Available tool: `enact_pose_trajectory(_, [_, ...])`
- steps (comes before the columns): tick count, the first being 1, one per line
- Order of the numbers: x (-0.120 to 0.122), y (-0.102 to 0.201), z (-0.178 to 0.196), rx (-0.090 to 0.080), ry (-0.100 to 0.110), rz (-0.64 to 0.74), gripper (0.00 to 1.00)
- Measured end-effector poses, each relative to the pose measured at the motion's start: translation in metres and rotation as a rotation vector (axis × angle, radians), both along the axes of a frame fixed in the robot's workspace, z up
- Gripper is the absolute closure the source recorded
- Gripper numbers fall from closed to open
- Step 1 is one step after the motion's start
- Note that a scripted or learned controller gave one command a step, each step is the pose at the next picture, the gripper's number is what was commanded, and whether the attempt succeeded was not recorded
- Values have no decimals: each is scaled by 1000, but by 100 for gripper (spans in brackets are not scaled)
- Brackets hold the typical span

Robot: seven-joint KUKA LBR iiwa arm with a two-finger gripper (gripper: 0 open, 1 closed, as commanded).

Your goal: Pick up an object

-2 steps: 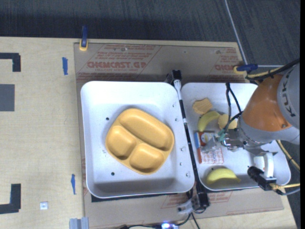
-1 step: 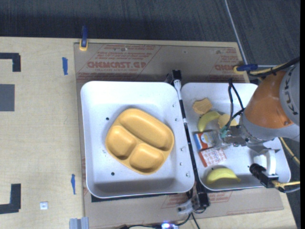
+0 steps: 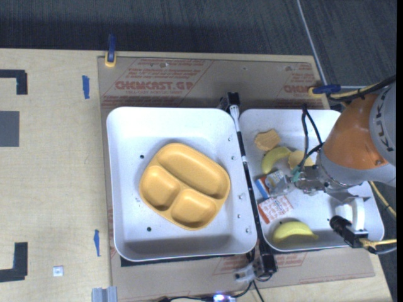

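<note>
Gripper [image 3: 301, 181] down low in the right bin [image 3: 371, 222], can't tell its state, parked right by a crumpled silvery wrapper [image 3: 276, 181] and yellow-green fruit [image 3: 274, 158], red-white packet [image 3: 275, 206] and banana-ish piece [image 3: 293, 231] nearer the front, big yellow divided tray [image 3: 183, 185] sitting in the left bin [image 3: 123, 131].

The pale wood-grain worktop [image 3: 50, 187] fills the left and lower part of the frame. On it lies a brown cardboard sheet [image 3: 189, 80] with red print, spreading from the upper middle to the right. Two shallow white bins rest on the cardboard side by side: the left bin [image 3: 126, 131] in the centre, the right bin [image 3: 371, 222] at the right. Black squares [image 3: 16, 80] and blue tape strips [image 3: 85, 87] mark the worktop's left side.
</note>
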State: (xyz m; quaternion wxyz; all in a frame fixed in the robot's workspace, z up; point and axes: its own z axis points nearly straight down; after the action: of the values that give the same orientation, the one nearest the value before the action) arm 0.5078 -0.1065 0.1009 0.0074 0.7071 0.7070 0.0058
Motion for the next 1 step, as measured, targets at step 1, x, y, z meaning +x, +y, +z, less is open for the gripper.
enact_pose_trajectory(1, [-23,10,-11,-1,0,-1,0])
